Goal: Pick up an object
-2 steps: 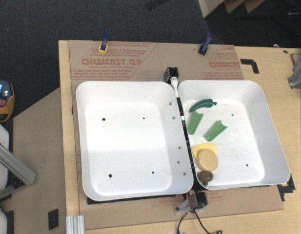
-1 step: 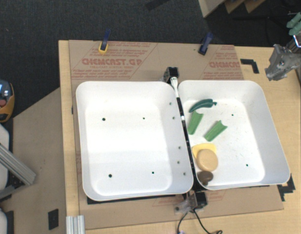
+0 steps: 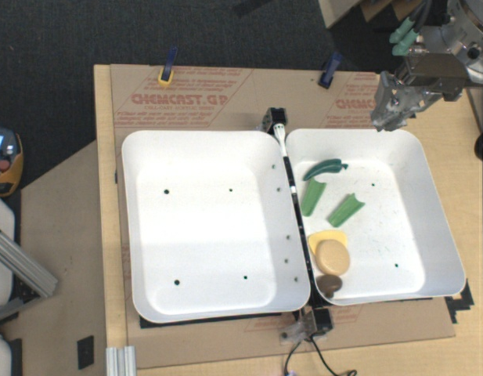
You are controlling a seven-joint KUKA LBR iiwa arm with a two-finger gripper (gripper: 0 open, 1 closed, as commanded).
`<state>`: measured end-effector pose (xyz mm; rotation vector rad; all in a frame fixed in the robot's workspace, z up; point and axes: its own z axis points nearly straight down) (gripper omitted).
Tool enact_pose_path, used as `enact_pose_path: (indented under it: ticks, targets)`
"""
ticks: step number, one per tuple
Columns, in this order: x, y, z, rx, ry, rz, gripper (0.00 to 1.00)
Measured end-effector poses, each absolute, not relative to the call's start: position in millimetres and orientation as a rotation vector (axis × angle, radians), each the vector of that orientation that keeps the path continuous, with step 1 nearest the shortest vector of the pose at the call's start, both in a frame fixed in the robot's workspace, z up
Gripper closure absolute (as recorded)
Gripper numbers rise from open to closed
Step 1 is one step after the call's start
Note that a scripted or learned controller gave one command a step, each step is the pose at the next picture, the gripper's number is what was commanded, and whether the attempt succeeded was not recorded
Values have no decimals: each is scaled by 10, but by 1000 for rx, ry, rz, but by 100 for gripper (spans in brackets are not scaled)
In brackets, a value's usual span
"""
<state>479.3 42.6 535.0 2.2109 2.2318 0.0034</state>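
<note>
The claw [image 3: 388,118] hangs over the far rim of the right bin [image 3: 429,210]; whether it is wide or narrow, I cannot tell. Inside that bin, near its left wall, lie green pieces [image 3: 326,190] and a tan disc [image 3: 333,256].

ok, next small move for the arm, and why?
Probably bring the end effector forward and left over the right bin. It sits above the bin's far rim, while the green pieces and tan disc cluster near the divider.
</note>
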Motion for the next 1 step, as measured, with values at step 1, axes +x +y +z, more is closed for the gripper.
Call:
enact_pose_path:
  ticks: [1]
  targets:
    - [4791,1221,5348,2210,2232,6,100]
